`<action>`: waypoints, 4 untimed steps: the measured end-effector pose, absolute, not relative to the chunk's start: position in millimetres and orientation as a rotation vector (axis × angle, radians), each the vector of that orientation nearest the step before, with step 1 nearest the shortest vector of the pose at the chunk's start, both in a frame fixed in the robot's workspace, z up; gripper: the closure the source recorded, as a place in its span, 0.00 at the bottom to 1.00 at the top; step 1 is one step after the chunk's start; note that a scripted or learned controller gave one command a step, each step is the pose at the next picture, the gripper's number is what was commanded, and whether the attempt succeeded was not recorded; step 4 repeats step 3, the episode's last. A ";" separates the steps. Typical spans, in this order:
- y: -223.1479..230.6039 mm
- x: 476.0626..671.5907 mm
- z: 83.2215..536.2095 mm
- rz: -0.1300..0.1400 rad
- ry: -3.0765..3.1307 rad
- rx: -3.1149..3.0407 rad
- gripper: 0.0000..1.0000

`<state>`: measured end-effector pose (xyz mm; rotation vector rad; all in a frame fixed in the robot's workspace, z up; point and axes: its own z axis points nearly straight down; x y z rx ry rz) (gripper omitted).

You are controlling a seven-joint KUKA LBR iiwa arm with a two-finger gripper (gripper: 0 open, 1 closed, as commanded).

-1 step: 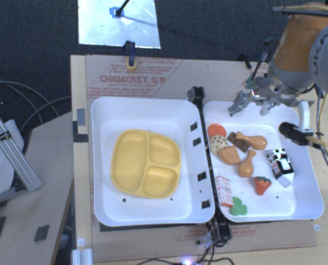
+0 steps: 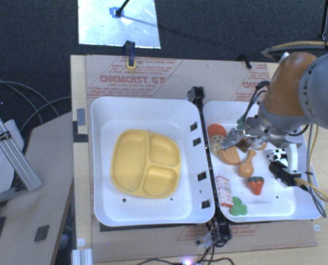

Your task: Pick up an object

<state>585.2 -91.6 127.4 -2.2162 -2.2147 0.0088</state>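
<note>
Drumstick (image 2: 238, 159) is judged the nearest candidate, lying in the right bin (image 2: 296, 206) just below the claw (image 2: 237, 139), close enough that contact cannot be ruled out. It is judged a light, stiff, smooth plastic toy; its narrow shank would best be pinched, the rounded end being likely to slip. Whether the claw is wide or narrow cannot be told. A tomato (image 2: 216, 130) is seen just left of the claw, a strawberry (image 2: 256, 185) further below. The arm (image 2: 296, 93) is bent down from the right, its wrist tilted leftward.
</note>
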 end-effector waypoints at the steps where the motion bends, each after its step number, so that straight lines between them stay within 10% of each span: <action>1: -92.5 519.3 81.6 0.006 -2.215 -2.219 0.00; 2: -92.2 524.3 95.0 -0.005 -2.223 -2.222 1.00; 3: 5.9 502.9 189.6 -0.014 -2.238 -2.209 1.00; 4: 5.9 502.9 189.6 -0.014 -2.238 -2.209 1.00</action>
